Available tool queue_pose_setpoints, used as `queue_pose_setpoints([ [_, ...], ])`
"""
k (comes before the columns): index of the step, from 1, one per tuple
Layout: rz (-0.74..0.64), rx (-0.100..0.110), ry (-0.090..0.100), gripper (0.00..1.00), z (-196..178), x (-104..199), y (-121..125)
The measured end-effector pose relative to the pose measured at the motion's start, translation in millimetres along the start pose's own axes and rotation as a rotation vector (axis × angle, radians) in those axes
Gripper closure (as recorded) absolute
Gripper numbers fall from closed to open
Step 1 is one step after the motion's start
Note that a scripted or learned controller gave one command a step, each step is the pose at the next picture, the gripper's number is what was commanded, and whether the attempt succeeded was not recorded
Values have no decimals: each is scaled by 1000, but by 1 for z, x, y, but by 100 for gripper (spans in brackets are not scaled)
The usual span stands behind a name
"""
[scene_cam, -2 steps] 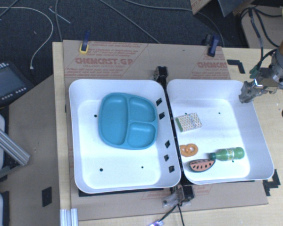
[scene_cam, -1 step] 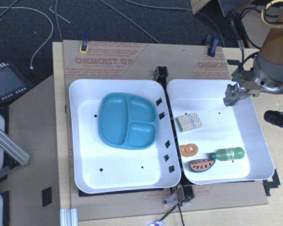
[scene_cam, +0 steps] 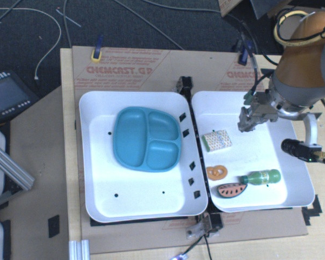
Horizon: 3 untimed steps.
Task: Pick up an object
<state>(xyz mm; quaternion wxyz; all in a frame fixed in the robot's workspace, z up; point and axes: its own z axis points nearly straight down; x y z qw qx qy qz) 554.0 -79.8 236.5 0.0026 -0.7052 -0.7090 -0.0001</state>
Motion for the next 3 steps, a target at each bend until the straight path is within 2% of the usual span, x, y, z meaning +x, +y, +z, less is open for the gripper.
queue_pose_setpoints([
  [1, -1, -2, 0, 100, -5, 51, -5],
  [3, -1, 1, -1, 100, 22, 156, -32],
])
